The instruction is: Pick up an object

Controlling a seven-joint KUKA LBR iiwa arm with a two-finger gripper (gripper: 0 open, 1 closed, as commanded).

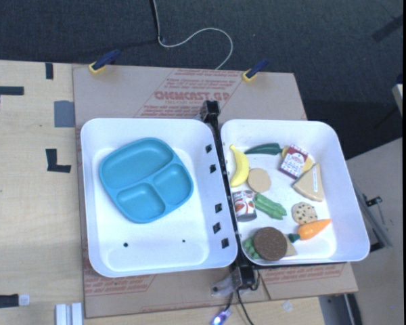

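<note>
**Toy food waits in the right bin, blue tray in the left**

The things to pick lie together in the right bin (345,181), mostly in its left and middle part. A yellow banana (239,166) lies near the bin's left wall, curved, and a round tan cracker (259,179) is touching it on its right side. Behind them, toward the far edge, there is a dark green pepper (263,149). Beside it toward the right is a small red and white carton (293,161), and a pale wedge like a sandwich slice (310,182) lies just beside the carton, nearer to the front. A small can with a red label (244,204) lies on its side at the left wall, with a green pea pod (270,206) next to it. Toward the front edge are a chocolate-brown round cookie (269,243), a speckled cookie (303,212) and an orange carrot (313,229); the carrot is close to the brown cookie's right side.

The left bin (95,242) holds a blue divided tray (146,179), placed in the far half, turned at an angle. Both bins rest on a brown cardboard sheet (183,90) on the bench (27,202).
</note>
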